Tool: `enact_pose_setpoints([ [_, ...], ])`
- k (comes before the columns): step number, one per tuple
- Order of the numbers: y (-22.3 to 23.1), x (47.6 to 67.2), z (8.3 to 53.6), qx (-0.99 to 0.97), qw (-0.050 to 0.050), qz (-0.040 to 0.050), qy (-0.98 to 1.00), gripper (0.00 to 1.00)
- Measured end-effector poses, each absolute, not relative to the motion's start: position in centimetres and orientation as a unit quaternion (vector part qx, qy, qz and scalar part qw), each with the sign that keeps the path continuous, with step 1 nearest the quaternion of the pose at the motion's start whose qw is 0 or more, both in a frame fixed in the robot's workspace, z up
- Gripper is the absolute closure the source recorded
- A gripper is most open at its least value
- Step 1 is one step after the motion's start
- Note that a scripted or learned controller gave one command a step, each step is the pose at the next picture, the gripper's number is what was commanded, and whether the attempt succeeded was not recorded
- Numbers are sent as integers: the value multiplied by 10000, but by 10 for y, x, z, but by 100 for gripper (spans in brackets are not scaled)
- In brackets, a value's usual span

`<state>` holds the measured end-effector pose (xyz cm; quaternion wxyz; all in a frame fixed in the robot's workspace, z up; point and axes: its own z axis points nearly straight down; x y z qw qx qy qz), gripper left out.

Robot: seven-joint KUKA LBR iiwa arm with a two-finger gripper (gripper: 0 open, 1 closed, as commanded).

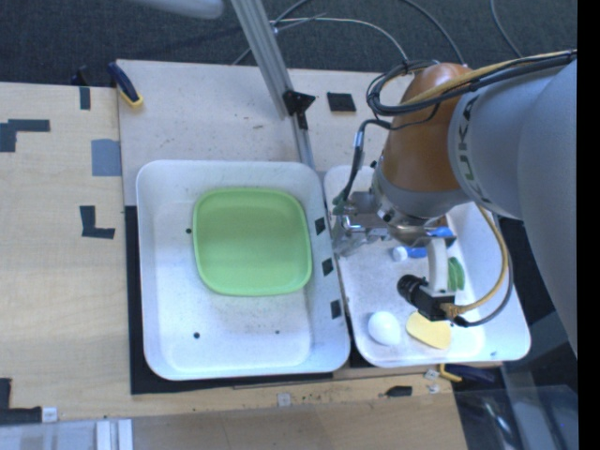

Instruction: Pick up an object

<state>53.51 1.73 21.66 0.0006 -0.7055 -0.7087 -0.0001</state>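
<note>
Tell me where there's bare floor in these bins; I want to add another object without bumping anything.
Left bin: bare strips left of the green plate and between the plate and the near wall. Right bin: crowded. The arm hangs over it, with a white ball, a yellow piece and other small items near the front; a small bare patch lies at its near right corner.

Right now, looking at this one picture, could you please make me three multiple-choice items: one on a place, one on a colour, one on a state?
1. Where does the plate lie?
A. left bin
B. right bin
C. on the bench

2. What colour is the plate?
A. red
B. green
C. blue

3. How does the white ball stand?
A. gripped by the claw
B. on the plate
C. resting free in the right bin

Answers: 1 A, it lies flat inside the left bin. 2 B, its surface is pale green. 3 C, it rests near the front rim, apart from the claw.
</note>
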Motion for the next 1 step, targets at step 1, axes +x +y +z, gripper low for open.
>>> enact_pose_setpoints([
  [1, 70, 532, 210, -7055, 9, 3, -7087, 100],
])
